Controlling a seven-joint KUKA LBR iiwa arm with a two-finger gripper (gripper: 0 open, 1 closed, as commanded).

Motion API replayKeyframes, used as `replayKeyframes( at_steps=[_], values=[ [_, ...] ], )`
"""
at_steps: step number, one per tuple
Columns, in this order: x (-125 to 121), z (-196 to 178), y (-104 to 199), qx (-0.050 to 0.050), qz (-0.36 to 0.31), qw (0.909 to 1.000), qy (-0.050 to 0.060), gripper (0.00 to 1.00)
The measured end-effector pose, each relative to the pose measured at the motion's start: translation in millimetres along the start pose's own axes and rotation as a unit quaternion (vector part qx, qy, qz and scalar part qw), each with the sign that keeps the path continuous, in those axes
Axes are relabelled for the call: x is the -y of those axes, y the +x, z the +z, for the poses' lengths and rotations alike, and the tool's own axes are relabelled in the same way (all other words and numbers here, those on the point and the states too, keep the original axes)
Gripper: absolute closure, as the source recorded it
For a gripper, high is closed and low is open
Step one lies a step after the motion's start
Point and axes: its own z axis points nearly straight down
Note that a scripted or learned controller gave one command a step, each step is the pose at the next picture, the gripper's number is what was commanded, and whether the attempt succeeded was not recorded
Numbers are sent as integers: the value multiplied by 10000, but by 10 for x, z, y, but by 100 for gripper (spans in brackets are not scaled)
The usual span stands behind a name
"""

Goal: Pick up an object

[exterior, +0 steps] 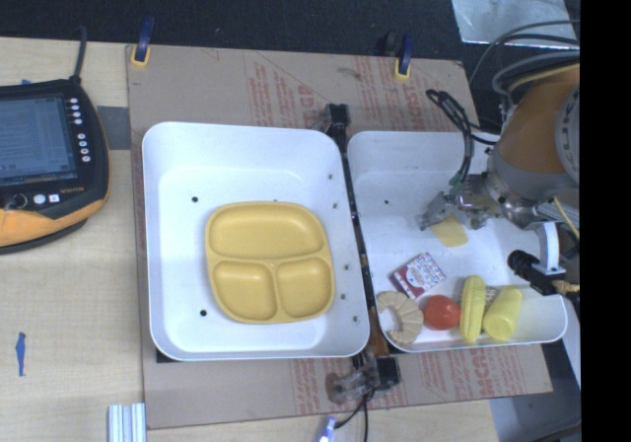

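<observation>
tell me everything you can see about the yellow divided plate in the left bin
The yellow plastic-looking divided plate is a rounded square with a raised rim and three compartments: one wide section across the far side and two smaller ones along the near side. It looks matte and holds nothing. It lies flat and right side up, turned a little askew to the walls, near the middle of the shallow white left bin, resting on the bin floor. No other object touches it, and the arm is over the other bin.

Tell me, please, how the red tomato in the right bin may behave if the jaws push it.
The tomato looks round and glossy, so it probably rolls and may slip. The corn and the cookie beside it would likely stop it soon.
</observation>
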Motion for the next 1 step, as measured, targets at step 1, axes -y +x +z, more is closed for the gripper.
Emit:
replayKeyframes(
  at_steps=[1],
  values=[
    [0, -106, -10, 0, -11, 10000, 7, 100]
  ],
)
